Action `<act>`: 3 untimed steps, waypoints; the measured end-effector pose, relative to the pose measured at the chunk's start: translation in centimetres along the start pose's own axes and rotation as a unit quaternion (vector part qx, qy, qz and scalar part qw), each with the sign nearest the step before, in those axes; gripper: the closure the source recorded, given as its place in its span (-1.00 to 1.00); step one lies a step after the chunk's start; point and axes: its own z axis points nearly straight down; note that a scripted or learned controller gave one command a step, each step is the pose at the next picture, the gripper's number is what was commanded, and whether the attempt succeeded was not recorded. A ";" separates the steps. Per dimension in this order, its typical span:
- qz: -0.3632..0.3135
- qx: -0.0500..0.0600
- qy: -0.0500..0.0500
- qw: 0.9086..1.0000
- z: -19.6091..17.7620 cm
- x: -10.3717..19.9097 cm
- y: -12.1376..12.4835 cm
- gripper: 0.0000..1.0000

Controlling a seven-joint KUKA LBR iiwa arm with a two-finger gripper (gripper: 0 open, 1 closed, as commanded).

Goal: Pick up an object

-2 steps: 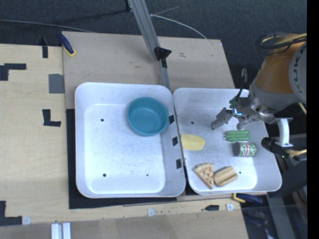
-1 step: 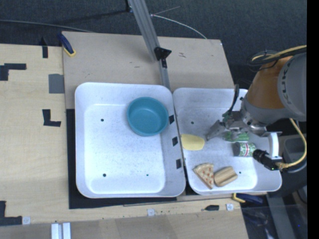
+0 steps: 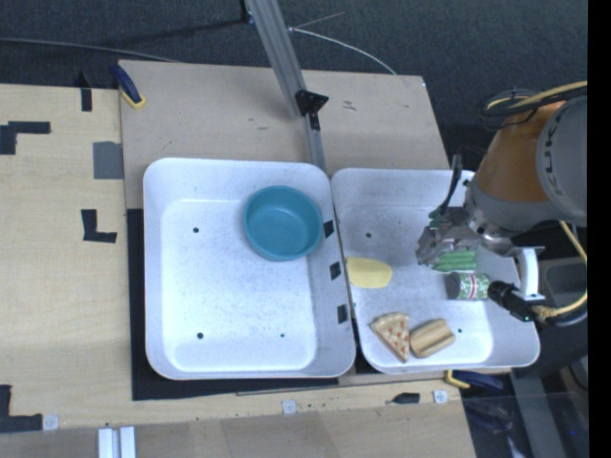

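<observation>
Green object (image 3: 456, 259) lies just beside the hand (image 3: 431, 248) in right bin (image 3: 382, 194)

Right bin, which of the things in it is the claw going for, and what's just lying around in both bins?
In play:
claw, low in the right bin
green object directly beside it
small can just below

Lying about:
yellow piece
pizza slice
bread roll
blue bowl in the left bin

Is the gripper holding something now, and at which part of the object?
It cannot be told: the gripper is low over a green object in the right bin.
</observation>
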 end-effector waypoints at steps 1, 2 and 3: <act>0.001 -0.004 -0.001 1.000 -6.1 -0.5 -0.3 1.00; 0.000 -0.004 -0.001 1.000 -10.9 0.4 -0.3 1.00; 0.000 -0.003 -0.001 1.000 -14.4 0.5 -0.2 1.00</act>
